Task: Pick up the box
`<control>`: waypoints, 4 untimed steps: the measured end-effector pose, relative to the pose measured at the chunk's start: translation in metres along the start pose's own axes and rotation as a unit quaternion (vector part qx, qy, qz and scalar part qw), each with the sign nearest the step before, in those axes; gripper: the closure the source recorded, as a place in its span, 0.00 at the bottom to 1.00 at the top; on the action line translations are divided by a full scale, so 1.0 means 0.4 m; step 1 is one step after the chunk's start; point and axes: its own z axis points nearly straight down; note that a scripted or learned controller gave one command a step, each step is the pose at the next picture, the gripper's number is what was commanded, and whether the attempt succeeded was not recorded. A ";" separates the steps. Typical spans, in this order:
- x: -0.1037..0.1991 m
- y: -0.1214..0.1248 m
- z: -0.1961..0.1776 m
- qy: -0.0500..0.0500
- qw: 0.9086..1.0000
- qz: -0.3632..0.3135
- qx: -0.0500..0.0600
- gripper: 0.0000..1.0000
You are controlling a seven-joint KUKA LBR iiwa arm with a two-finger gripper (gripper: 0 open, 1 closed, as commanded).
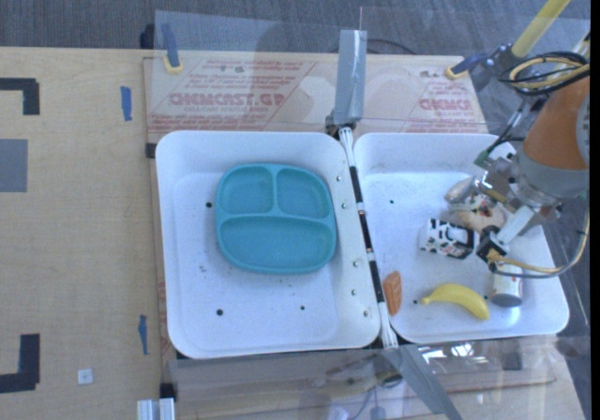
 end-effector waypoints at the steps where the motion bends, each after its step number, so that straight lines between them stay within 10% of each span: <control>1: 0.300 -0.087 -0.233 -0.004 0.994 0.110 -0.001 0.00; 4: 0.096 -0.332 -0.002 0.002 0.981 0.195 -0.008 0.00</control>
